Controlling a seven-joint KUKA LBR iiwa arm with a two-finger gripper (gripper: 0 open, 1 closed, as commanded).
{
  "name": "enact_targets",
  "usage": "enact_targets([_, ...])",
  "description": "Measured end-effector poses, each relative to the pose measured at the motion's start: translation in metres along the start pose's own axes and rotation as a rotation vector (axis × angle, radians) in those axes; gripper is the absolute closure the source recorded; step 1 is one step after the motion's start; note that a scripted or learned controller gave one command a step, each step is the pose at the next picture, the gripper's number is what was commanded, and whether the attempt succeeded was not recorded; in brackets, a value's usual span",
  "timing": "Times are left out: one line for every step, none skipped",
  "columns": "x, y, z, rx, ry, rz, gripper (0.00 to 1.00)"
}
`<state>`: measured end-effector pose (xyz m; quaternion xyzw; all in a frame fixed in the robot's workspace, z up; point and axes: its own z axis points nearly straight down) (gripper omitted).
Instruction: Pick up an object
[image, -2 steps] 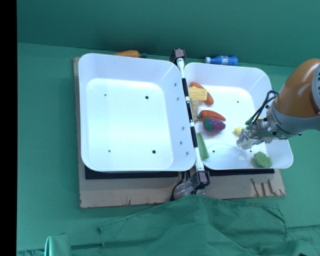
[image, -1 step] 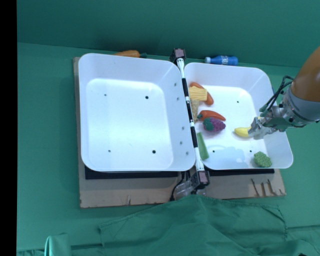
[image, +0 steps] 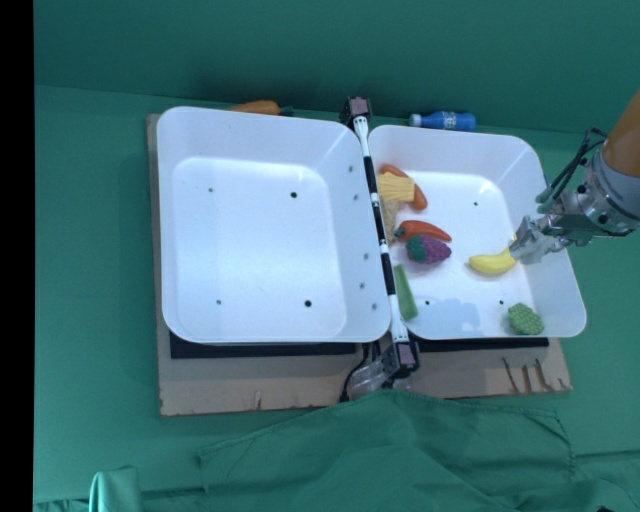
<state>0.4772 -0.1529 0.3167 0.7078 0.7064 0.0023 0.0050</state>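
The right bin holds several toy foods. A yellow banana lies near its right wall. A purple-red berry and a red pepper sit left of the middle. An orange piece and a yellow corn-like piece lie by the divider. A green stick rests along the left wall and a green bumpy piece lies in the front right corner. My gripper hangs over the right wall, just right of the banana's tip.
The left bin stands beside the right one, with a black-and-white rod running between them. Behind the bins lie a blue bottle and an orange object. Green cloth bunches up in front.
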Motion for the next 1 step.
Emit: enact_targets([0.0077, 0.0047, -0.0598, -0.001, 0.0, -0.001, 1.0])
